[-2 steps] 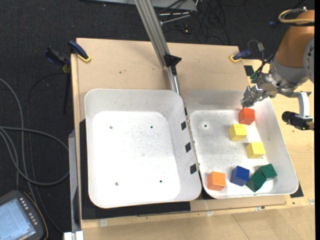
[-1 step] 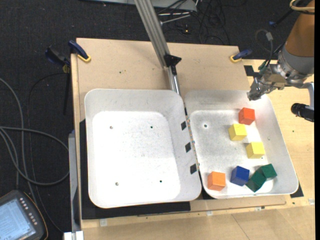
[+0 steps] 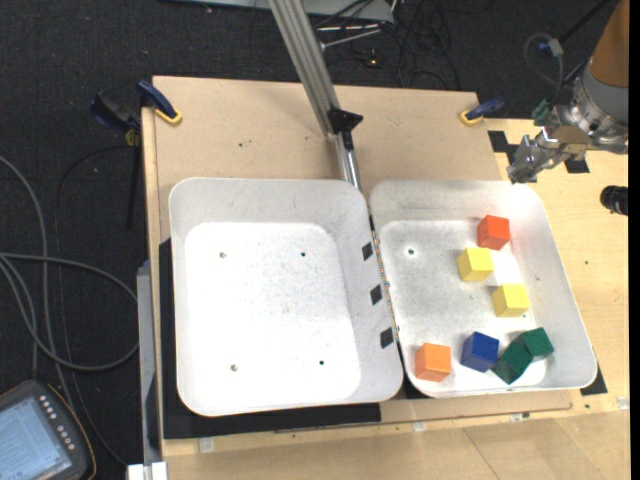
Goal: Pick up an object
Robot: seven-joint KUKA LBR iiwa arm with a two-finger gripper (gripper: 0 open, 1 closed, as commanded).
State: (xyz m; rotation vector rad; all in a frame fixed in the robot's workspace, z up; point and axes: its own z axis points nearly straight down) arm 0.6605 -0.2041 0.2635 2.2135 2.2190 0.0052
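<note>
Gripper (image 3: 527, 160): above bench beyond right bin's far corner; jaw state not discernible; nothing seen held
Right bin (image 3: 420, 218): red cube (image 3: 493, 231); two yellow (image 3: 476, 263); orange (image 3: 432, 361); blue (image 3: 480, 351); two green (image 3: 537, 342) at near edge

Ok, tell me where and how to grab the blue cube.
Come straight down on the blue cube and grip its near and far faces. The orange cube on one side and the dark green block on the other sit close, so those flanks probably leave the jaws little room.
</note>
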